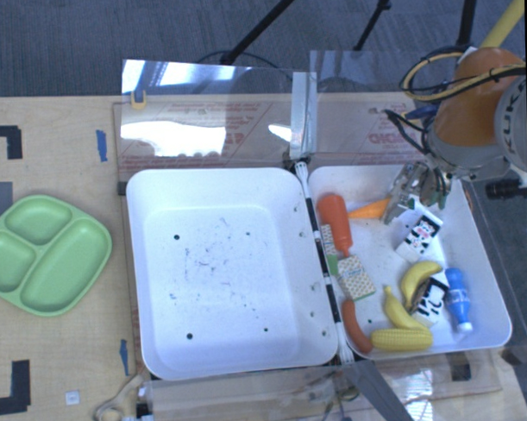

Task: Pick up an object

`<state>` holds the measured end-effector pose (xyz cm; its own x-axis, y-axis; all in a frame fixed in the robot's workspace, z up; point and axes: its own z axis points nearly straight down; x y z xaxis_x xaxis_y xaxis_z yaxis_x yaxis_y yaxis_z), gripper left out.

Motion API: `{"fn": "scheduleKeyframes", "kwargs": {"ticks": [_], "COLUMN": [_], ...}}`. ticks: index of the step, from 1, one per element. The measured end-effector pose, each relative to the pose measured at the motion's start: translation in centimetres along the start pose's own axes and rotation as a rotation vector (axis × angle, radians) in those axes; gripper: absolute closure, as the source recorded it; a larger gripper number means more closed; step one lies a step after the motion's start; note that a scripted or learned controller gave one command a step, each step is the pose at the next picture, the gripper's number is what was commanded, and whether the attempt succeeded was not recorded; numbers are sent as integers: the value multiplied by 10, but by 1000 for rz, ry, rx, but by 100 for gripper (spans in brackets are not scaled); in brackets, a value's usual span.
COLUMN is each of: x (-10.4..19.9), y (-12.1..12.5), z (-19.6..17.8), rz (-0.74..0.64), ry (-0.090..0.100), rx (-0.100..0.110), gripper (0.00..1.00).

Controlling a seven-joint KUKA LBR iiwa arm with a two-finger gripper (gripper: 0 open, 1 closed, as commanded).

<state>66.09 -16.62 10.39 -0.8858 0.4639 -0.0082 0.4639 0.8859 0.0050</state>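
Reaching in from the right, the grey arm (502, 128) with its glossy orange band hangs over the back of the right bin (485, 267), its metal tool (416, 194) low among the objects there. Whether the tool is released or clenched cannot be told from this slant.

Just below the tool lies a small white box (420, 233) with black markings, seemingly touching or nearly touching it. Beside the tool, to the left, a slim orange carrot (368, 211) points toward a fat, smooth orange cylinder (335, 220) lying along the bin's left wall. Below that sits a speckled tan square, like a sponge (357, 277). A red sausage shape (354, 325) lies at the front left corner. Two curved yellow bananas (419, 278) rest near the middle, a bumpy yellow corn cob (401, 339) at the front, and a blue bottle (457, 298) with a white label by the right wall.

The left bin (222, 267) is smooth white plastic with rounded corners, faintly scuffed with blue marks.

The desk (46, 161) is pale plywood with black corner marks and bits of blue tape. On its left lies a green divided plate (45, 253) of matte plastic. Clear panels (209, 121) stand behind the bins, catching bright reflections. Beyond is grey carpet crossed by black tripod legs.
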Motion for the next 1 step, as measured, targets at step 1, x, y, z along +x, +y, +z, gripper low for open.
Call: {"fn": "scheduleKeyframes", "kwargs": {"ticks": [1], "x": [36], "y": [31], "z": [-93], "rz": [69], "ry": [1], "rx": [2], "gripper": [100]}}
